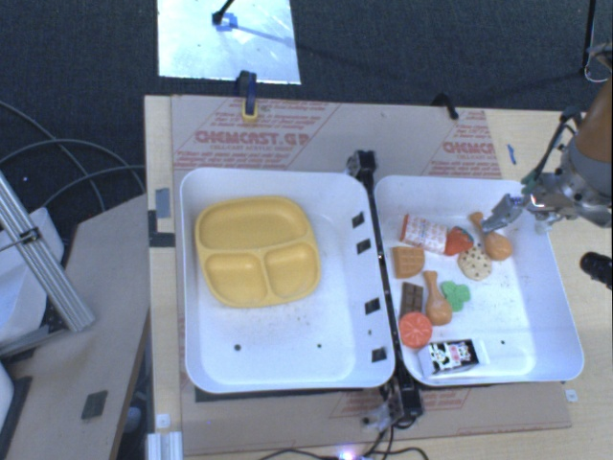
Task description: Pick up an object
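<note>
Gripper hovers over right bin, aperture unclear, can't tell any hold. Just below it: toy foods, namely cookie, tomato, orange slice. Far left of it, left bin holds yellow divided tray.

A yellow plastic three-compartment tray lies in the left shallow white bin, toward its upper left. Both bins sit on a brown cardboard sheet with red lettering spread over the counter. Beyond it, a shiny square metal plate rests on dark carpet. A blue-and-yellow clamp grips the cardboard's far edge.
</note>
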### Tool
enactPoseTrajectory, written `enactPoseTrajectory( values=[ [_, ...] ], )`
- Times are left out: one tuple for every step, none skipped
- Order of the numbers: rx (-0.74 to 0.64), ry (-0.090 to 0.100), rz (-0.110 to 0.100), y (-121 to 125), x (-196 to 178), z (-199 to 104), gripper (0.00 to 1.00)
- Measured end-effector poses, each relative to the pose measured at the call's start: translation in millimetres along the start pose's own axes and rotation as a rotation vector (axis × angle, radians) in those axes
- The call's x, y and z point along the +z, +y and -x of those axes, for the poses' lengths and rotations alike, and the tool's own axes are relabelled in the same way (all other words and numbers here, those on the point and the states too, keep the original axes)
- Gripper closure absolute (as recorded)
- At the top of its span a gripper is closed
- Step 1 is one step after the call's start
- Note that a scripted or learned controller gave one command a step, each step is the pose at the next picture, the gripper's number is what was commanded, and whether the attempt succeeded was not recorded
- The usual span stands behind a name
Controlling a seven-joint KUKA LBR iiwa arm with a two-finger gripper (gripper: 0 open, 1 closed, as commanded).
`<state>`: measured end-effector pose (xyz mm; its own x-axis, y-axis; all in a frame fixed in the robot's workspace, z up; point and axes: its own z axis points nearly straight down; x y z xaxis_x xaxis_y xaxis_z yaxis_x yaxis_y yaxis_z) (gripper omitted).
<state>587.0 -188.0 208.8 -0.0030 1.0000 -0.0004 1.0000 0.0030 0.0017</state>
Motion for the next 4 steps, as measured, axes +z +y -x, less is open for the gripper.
enactPoseTrajectory(
  values=[
    [-0.003,0.006,-0.012,-27,116,-51,0.00],
    [-0.001,0.000,0.003,-23,99,-47,1.00],
    [0.000,0.000,0.005,-22,89,-47,1.00],
    [-0.007,0.002,0.009,-49,-12,-105,1.00]
  ],
)
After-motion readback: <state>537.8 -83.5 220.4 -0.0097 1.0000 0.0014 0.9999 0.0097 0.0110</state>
